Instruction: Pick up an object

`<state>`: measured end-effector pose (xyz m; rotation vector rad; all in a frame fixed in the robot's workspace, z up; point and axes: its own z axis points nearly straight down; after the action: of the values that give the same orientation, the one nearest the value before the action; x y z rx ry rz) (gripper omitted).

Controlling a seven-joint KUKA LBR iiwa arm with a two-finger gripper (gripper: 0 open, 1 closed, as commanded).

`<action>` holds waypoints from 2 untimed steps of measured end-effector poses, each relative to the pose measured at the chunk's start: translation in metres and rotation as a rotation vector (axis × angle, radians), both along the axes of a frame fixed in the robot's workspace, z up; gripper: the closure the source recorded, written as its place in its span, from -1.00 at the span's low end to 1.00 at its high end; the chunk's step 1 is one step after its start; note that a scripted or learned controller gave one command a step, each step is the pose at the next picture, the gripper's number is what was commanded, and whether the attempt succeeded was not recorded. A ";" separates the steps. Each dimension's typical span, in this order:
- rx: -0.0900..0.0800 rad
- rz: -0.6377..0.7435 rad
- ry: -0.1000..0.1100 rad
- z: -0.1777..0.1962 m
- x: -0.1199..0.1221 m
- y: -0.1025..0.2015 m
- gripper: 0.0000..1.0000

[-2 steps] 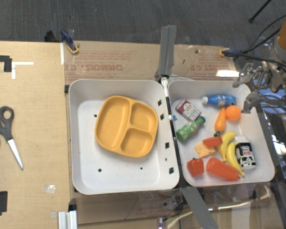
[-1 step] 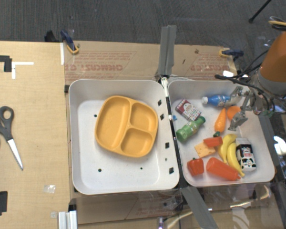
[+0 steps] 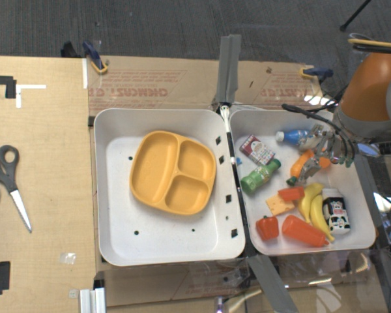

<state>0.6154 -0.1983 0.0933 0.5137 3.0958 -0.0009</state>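
The pincer point(image 3: 319, 150) hovers near the right bin's point(image 3: 368, 240) back edge, directly above an orange carrot point(image 3: 304, 165). The carrot's long axis slants toward the front-left. I cannot tell its grip state.

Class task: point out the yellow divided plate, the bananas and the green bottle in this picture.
yellow divided plate point(image 3: 158, 165), camera view, floor of its large compartment.
bananas point(image 3: 312, 205), camera view, middle of the bunch.
green bottle point(image 3: 259, 177), camera view, its body.

Even, bright overhead light leaves only soft shadows inside the white bins point(image 3: 104, 194), with slight glare on the orange arm point(image 3: 371, 87), whose wrist looks a little blurred, while the rest stays sharp.
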 end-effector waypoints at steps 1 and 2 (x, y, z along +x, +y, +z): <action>0.000 0.025 0.000 0.000 -0.055 -0.013 -1.00; 0.000 -0.108 -0.001 -0.001 -0.032 0.013 -1.00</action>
<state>0.5835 -0.1849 0.0926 0.6803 3.0626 -0.0010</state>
